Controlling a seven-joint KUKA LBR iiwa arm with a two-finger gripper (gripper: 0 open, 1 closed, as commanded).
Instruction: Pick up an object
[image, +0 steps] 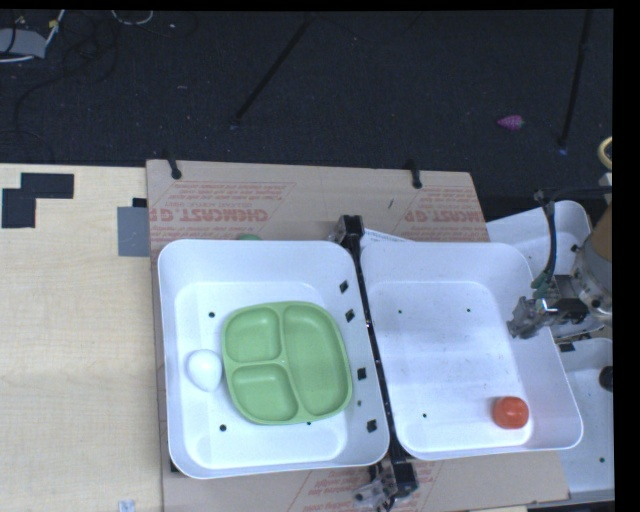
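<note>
A small orange-red ball (511, 411) lies in the near right corner of the right bin (440, 300). My gripper (524, 321) hovers over that bin's right rim, about a hand's width behind the ball and apart from it. In the left bin (190, 270) a green three-compartment plate (286, 361) lies flat. A white egg-shaped object (204, 369) rests against the plate's left edge.
Both bins sit on a cardboard sheet (300, 205) over the bench. A black clip strip (362, 340) joins the bins down the middle. Cables and the grey arm (590, 270) crowd the right edge. Pale wooden bench (70, 330) extends to the left.
</note>
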